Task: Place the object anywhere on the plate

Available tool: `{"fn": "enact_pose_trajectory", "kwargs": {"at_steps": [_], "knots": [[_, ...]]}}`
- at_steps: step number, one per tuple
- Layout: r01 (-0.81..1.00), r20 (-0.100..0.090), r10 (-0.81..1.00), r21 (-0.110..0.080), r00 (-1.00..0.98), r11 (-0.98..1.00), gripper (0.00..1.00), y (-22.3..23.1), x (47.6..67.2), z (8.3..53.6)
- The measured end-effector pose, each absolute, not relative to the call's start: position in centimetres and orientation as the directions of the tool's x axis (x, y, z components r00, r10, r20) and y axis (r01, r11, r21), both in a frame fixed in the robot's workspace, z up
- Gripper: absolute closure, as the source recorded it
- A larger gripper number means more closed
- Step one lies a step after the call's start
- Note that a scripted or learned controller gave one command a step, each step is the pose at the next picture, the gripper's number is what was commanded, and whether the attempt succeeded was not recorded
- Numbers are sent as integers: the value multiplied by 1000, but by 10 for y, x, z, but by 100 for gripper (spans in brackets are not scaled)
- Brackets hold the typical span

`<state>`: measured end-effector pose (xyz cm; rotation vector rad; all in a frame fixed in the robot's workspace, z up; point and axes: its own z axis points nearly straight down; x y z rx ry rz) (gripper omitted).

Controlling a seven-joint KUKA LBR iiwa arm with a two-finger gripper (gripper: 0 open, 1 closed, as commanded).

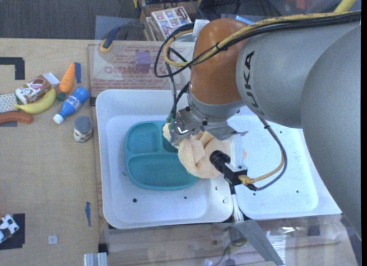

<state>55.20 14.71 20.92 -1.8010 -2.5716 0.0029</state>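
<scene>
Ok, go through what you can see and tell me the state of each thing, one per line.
Teal divided plate: flat in the left bin, right edge covered by the cloth.
Yellow cloth: bunched under the wrist, overlapping the plate's right edge.
Blue bottle: lying on its side.
Small can: upright.
</scene>
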Motion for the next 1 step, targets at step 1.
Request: {"fn": "enact_pose_trajectory", "kwargs": {"at_steps": [1], "knots": [[940, 1, 940, -2, -341, 341, 0, 147, 552, 209]]}}
